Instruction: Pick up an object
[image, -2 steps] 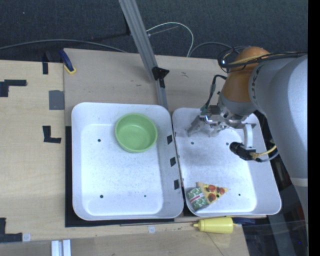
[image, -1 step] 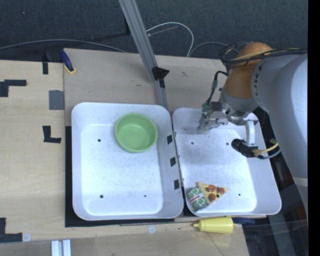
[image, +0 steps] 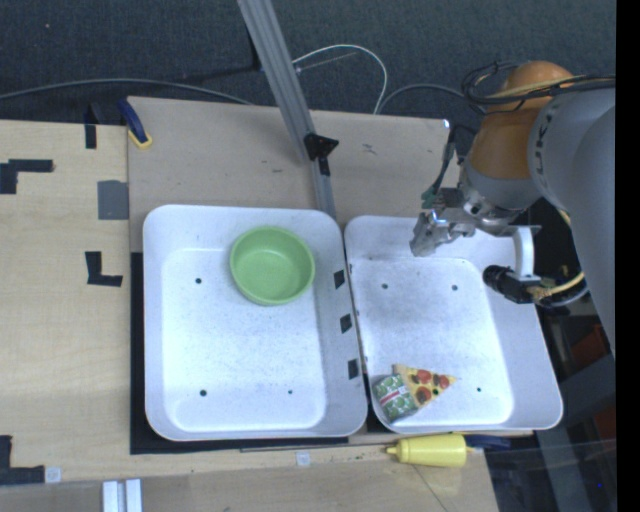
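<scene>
A green bowl (image: 271, 265) sits upright in the far part of the left bin (image: 175, 400). A toy pizza slice (image: 413, 390) with red and green toppings lies at the near edge of the right bin (image: 520, 350). My gripper (image: 432, 238) hangs over the far rim of the right bin, well away from the pizza slice and to the right of the bowl. Nothing shows between its fingers.
A yellow mustard bottle (image: 432, 451) lies on the bench just in front of the right bin. A grey metal pole (image: 290, 100) slants down to the gap between the bins. Cables (image: 345, 60) loop behind the bench. Black tape marks dot the wooden table at left.
</scene>
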